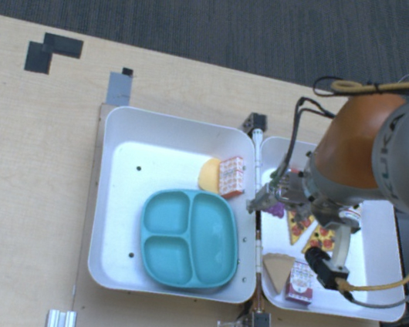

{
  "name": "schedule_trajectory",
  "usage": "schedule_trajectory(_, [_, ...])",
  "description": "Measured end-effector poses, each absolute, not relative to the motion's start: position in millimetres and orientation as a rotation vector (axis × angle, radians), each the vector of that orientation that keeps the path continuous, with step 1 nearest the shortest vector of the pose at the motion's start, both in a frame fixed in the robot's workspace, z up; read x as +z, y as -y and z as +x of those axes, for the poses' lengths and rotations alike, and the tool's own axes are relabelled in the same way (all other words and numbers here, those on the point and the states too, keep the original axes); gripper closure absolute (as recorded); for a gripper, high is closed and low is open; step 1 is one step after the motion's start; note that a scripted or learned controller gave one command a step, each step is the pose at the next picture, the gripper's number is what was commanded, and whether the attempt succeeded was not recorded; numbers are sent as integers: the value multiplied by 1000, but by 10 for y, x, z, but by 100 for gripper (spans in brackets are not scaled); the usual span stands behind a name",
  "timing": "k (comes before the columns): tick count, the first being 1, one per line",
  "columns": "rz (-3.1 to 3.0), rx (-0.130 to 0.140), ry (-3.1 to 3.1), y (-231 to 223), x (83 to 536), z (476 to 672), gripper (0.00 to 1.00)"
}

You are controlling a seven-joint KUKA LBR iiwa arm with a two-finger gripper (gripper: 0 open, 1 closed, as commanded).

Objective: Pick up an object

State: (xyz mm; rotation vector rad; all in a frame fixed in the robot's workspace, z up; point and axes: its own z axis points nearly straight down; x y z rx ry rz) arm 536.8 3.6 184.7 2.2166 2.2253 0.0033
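Note:
My gripper (275, 197) hangs low over the left side of the right bin (390, 309), close to the wall shared by the two bins. A small purple object (278, 209) shows just under it. A toy pizza slice (301, 227) with red and yellow toppings lies just to the right of it, partly hidden by the wrist. Nearer the front of that bin lie a tan wedge (276, 270) and a maroon and white carton (300, 284). I cannot tell whether anything sits between the gripper's tips.
The left bin (119, 183) holds a teal divided plate (190, 238), a yellow round piece (210, 174) and a small red and white carton (231, 176) at its back right. The grey arm with its orange band (356, 146) covers much of the right bin's back.

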Motion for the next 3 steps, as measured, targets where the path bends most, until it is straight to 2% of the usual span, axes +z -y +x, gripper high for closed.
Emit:
schedule_trajectory(1, [2220, 0, -2222, 758, 1844, 4887, 0])
schedule_trajectory(2, [2216, 8, -2220, 924, 879, 4888, 0])
schedule_trajectory(3, [2212, 12, -2217, 927, 994, 4906, 100])
